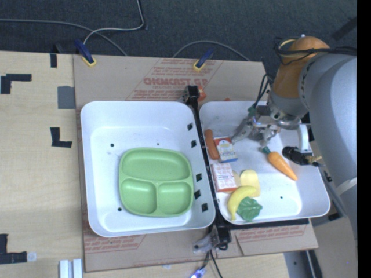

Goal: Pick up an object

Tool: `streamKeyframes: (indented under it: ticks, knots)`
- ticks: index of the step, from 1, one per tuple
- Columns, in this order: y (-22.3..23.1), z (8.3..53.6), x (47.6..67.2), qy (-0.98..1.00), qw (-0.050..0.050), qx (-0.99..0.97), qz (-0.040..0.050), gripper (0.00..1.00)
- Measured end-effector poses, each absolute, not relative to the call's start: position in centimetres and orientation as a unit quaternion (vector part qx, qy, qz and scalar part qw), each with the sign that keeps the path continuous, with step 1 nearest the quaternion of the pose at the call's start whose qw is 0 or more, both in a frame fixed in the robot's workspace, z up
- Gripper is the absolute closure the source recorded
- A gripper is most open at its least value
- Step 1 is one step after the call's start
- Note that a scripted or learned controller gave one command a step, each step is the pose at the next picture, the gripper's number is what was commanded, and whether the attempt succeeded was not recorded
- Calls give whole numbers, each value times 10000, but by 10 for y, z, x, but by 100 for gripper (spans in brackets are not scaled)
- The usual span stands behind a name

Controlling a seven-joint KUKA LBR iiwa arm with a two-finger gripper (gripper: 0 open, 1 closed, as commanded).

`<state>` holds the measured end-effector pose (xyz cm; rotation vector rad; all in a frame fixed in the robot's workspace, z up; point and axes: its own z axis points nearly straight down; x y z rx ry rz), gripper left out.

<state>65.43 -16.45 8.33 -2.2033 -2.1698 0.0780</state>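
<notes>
The gripper (255, 130) hangs low in the right bin (301, 204), upper middle, its thin metal fingers apart with nothing between them. Just right of it lies a tapered orange carrot (282, 164); bare white floor stretches below that. Along the bin's left edge sit a sausage (210, 143), two printed cartons (225, 165) and a smooth yellow banana (241, 196). The left bin (98, 126) carries a glossy green divided plate (156, 181).

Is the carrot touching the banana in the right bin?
Apart. The camera view shows bare white bin floor between the carrot and the banana; the carrot lies nearer the bin's right wall.
</notes>
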Motion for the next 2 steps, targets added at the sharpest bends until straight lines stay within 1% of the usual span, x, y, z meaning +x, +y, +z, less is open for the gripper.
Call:
streamKeyframes:
  ticks: [1, 2]
  knots:
    - [-199, 134, 668, -7072, -11, -7070, 7, 0]
    - [-166, 86, 669, -7077, -14, -7065, 2, 0]
